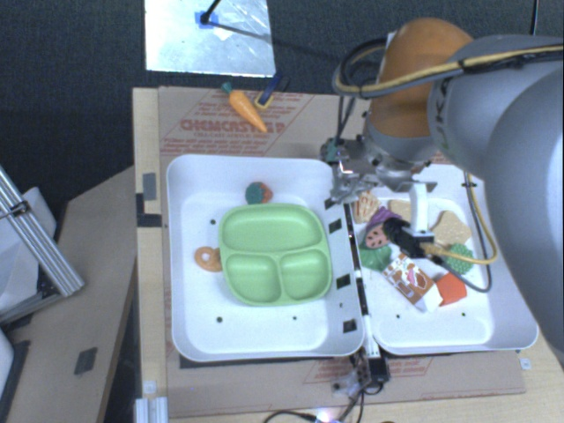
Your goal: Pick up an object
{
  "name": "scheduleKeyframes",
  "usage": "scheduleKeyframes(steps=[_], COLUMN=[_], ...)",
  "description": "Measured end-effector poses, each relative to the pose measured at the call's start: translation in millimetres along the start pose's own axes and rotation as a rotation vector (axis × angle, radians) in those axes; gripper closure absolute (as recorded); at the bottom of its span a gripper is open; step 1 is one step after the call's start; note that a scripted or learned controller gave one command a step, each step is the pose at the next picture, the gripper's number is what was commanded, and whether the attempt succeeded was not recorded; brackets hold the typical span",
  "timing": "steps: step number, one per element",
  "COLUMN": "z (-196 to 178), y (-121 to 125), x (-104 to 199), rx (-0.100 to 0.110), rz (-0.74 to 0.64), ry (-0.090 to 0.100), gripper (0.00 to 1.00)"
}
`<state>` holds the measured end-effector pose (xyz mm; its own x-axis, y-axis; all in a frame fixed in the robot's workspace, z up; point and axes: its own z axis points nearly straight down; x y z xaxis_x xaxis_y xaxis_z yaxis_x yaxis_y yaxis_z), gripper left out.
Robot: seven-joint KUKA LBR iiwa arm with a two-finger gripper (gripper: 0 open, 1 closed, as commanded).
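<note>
Currently I'm at the approach step; gripper [374, 203] low over the right bin's [493, 324] far-left pile by the bread slice [367, 208]; grip state unreadable; next needs a confirmed clamp before lifting.

Two white bins [189, 324], one green tray [273, 254]

Red printed lettering runs across the cardboard sheet [291, 117] that lies under the two white bins, along its far edge just past the left bin [189, 324]. It appears to read "CHEMCAST", followed by more characters too blurred to make out. A toy carrot [246, 109] lies across part of this print. More red print shows on the sheet's near edge, unreadable.
</note>
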<state>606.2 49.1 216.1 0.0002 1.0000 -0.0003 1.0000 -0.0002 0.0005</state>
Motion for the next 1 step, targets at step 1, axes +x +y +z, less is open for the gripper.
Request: scheduleKeyframes(steps=[1], z=[-1.5], y=[-5.5], x=[11.6], rx=[0.0], rz=[-0.005], ry=[0.0], gripper=[1.0])
